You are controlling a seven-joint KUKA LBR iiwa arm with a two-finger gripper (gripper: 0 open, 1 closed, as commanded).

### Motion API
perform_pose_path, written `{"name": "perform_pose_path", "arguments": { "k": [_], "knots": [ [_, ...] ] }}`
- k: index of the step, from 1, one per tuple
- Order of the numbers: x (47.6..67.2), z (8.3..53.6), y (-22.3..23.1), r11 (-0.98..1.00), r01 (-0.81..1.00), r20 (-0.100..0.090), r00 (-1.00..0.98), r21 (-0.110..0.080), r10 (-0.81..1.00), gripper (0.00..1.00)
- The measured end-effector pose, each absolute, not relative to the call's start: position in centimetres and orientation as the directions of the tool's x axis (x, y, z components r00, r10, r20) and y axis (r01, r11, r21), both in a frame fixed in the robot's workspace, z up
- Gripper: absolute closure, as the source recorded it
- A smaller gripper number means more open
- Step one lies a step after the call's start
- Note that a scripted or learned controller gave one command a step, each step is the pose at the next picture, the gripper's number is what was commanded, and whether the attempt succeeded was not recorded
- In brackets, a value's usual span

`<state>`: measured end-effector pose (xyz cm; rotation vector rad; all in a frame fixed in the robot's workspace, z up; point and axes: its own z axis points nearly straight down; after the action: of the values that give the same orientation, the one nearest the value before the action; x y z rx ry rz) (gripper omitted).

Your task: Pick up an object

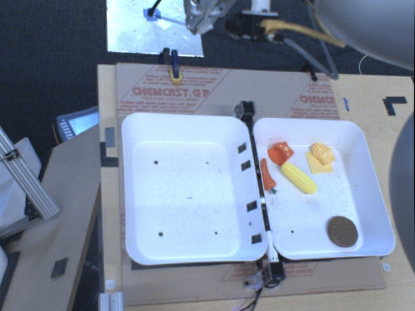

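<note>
A miss is being risked, it is judged, because the corn cob (299,177), red pepper (281,152) and carrot (266,174) are being crowded together in the right bin (373,173). The gripper (202,8) is being held high beyond the bins, nothing touched; its opening cannot be told.
</note>
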<state>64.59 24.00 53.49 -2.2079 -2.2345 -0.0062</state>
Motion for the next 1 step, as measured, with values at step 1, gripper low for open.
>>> {"name": "perform_pose_path", "arguments": {
  "k": [1],
  "knots": [
    [64.71, 54.68, 23.48, 0.007, 1.000, 0.003, -0.007, 0.005, 1.000, 1.00]
  ]
}}
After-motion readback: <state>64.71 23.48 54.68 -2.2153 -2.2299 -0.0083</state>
